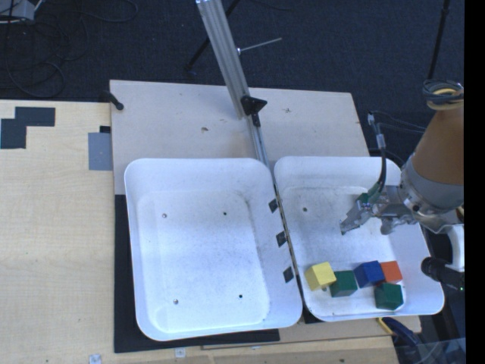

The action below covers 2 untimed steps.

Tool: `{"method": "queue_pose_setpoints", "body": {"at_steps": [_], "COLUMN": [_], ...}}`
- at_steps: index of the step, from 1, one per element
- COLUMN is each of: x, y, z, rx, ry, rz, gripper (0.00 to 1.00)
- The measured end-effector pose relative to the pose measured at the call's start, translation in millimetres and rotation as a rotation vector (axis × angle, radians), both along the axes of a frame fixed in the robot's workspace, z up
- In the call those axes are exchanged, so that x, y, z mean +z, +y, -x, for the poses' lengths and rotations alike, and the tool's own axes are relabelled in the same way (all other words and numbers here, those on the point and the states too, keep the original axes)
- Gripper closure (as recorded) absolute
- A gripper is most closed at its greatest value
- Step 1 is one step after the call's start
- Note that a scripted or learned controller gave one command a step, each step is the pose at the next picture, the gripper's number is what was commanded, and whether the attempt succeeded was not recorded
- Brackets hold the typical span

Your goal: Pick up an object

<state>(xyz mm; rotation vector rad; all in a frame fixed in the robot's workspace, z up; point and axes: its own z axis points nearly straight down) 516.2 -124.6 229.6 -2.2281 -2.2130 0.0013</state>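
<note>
Camera view: my gripper (362, 217) hangs over the middle of the right bin (326, 174), above the bare floor, nothing between its fingers; whether they stand open or closed I cannot tell from this slant. The blocks lie well below it in the picture, bunched along the bin's near edge: 5 of them, yellow block (320, 275) at the left, green block (343, 283) touching it, blue block (369, 273) next, orange block (391, 271) beside that, a 2nd green one (389, 296) in front. They look small, rigid, light, with flat faces, likely smooth. The yellow one seems best: its left side is free, so I would close on 2 opposite flat faces there. The left bin (144, 180) sits alongside.
</note>
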Motion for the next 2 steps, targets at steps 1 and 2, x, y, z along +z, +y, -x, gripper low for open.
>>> {"method": "queue_pose_setpoints", "body": {"at_steps": [1,2], "x": [9.4,8.5], "y": [-83.1,-79.4], "z": [-31.4,-30.4], "rx": [0.003,0.007], "ry": [-0.003,0.001], "rz": [0.004,0.000], "gripper": [0.00,0.00]}}
